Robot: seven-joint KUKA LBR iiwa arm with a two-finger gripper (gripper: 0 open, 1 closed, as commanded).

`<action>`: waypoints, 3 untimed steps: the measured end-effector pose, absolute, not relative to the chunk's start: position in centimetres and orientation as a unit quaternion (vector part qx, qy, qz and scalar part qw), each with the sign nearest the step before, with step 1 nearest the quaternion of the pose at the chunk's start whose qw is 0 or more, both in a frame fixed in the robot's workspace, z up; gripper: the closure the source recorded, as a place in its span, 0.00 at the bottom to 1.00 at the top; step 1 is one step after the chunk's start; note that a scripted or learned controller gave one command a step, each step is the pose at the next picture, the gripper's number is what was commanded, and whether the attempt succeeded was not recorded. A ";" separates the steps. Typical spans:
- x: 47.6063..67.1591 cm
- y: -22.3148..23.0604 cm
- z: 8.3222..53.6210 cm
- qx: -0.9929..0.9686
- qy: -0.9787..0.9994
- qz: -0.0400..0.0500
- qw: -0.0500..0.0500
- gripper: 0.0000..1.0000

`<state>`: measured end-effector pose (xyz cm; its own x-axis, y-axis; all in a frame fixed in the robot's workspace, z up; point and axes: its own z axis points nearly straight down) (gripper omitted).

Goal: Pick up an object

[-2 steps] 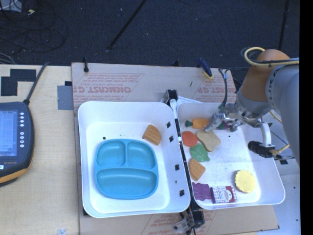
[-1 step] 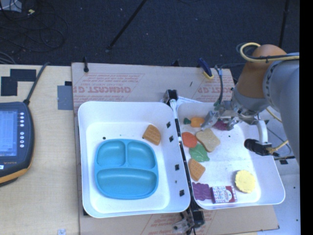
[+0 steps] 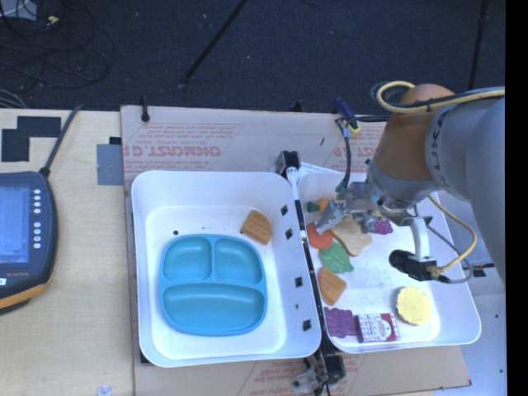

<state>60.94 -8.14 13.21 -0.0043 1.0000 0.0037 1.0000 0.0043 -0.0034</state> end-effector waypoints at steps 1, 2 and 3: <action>64.4 -10.5 9.2 -0.706 -0.708 0.001 0.001 0.00; 64.6 -4.4 19.5 -0.705 -0.709 -0.004 -0.002 0.00; 64.4 -6.2 18.7 -0.708 -0.707 0.001 0.000 0.00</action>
